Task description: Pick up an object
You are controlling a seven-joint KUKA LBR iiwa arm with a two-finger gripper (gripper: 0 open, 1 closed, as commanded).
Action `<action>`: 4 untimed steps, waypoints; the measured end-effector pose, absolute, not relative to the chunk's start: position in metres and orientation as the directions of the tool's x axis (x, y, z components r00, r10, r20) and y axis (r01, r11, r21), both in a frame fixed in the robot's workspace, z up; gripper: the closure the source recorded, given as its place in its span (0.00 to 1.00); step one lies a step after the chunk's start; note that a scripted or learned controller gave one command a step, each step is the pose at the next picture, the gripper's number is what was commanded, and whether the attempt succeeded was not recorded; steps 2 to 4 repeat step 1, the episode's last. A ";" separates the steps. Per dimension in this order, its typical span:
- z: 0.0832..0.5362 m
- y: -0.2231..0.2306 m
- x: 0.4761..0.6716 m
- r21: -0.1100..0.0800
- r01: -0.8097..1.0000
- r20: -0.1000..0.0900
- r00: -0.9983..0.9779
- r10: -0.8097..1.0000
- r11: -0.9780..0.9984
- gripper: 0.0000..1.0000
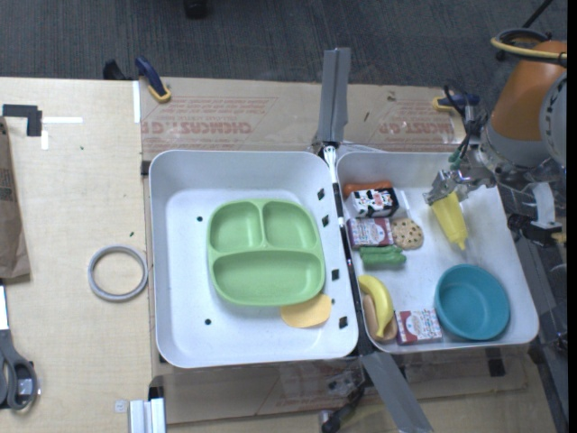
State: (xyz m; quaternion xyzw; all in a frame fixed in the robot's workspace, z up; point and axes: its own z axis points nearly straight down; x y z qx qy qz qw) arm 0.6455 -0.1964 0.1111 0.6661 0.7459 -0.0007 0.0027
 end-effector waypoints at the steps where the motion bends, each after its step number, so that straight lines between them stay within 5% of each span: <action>1: 0.206 -0.143 0.628 0.000 0.994 -0.001 -0.108 0.994 0.108 1.00; 4: 0.206 -0.143 0.628 0.000 0.994 -0.001 -0.108 0.994 0.108 1.00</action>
